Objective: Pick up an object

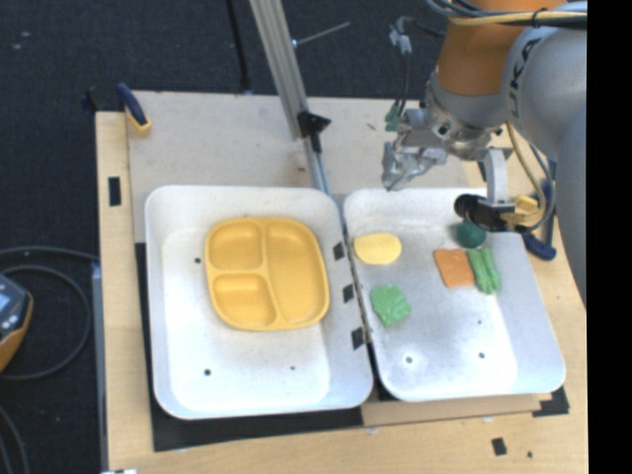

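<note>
Two white bins, speckled and shallow, and the gripper [400,176] hangs over the right bin [513,363] at its far rim, fingers close together, holding nothing. Just below it a smooth pale yellow disc [377,248]; beyond that, a lumpy green piece [390,305]. Bare floor beyond those.

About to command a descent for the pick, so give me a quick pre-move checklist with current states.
1. Gripper unloaded: ok, nothing seen between the fingers.
2. Gripper over the right bin: not ok, it hangs at the bin's far edge.
3. Target in line: not ok, the yellow piece lies nearer the camera than the gripper.
4. Targets spaced: ok for yellow piece and green block; orange piece touches the green stick.
5. Yellow tray out of the way: ok, left bin.
6. Finger opening: cannot tell.
</note>
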Robot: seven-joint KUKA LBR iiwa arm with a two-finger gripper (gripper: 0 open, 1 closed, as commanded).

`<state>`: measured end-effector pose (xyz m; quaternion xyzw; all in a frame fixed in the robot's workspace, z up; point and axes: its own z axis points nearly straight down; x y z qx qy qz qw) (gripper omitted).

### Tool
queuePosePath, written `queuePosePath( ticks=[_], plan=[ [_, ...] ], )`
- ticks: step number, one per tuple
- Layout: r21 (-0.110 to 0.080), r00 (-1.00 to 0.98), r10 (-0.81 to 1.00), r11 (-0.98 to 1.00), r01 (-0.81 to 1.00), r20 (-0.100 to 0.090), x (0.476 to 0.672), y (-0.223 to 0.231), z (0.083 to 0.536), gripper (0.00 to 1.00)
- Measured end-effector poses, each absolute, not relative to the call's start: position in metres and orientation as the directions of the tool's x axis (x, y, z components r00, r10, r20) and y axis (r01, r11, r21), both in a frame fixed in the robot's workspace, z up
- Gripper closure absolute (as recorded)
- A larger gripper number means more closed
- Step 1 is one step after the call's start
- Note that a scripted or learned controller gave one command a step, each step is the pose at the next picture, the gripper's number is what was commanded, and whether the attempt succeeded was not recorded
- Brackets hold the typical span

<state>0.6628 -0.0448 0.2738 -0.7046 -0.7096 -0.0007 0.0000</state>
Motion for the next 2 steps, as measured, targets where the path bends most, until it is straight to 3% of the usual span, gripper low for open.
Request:
queuePosePath(
  ticks=[2],
  plan=[
    [-0.001, -0.007, 1.000, 0.007, 1.000, 0.001, 0.642, 0.061, 0.243, 1.00]
  ],
)
